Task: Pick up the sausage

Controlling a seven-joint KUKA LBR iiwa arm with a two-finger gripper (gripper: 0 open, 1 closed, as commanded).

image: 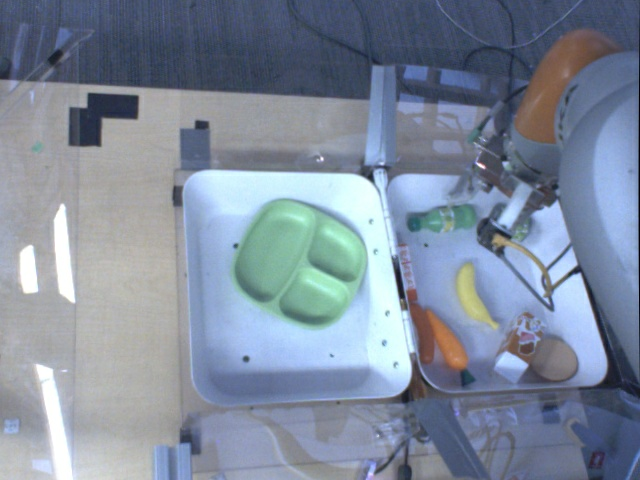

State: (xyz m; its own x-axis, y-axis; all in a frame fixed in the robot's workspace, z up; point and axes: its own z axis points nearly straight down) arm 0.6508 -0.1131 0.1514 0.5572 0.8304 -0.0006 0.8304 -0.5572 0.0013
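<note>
The sausage is a short red-brown piece lying along the left wall of the right bin, near the front. It touches an orange carrot on its right. My gripper hangs over the back of the right bin, just above and right of a green bottle. It is well away from the sausage, which lies toward the front of the bin.
A yellow banana lies mid-bin. A small brown-and-white carton and a tan rounded thing sit at the front right corner. The left bin holds a green divided plate.
</note>
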